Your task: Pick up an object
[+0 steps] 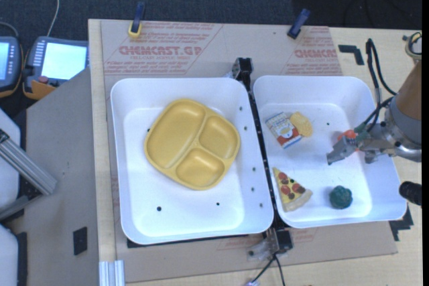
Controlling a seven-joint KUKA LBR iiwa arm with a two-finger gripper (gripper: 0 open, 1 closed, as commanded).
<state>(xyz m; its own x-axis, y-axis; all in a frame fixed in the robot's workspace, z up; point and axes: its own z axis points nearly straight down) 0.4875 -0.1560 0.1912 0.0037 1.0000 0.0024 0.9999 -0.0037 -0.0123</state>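
Grey pincer out over the right white bin, low above the bin's floor, pointing toward the left. Cannot tell whether open or clenched. Nothing seen gripped in it. A small orange bit just behind its tip, then the grey arm going off to the right edge, with black cables looping up beside it. Closest toy: a green bumpy ball, just below the pincer near the front of that bin, not touching it. To the left of the ball, a pizza slice with red dots, flat against the bin's left wall. Farther up on the left side, a little white box with red and blue on it, and a yellow cracker right beside it, touching or nearly touching. All four toys lying on the bin floor, apart from the pincer. Next door, the left white bin, with a big yellow plate in the middle, split into three parts. A black clip at the back between the two bins. Under both bins, a brown board with red letters, held by a blue and yellow clamp at the back left and a blue clamp at the back right. Far off on the left, a bright screen.
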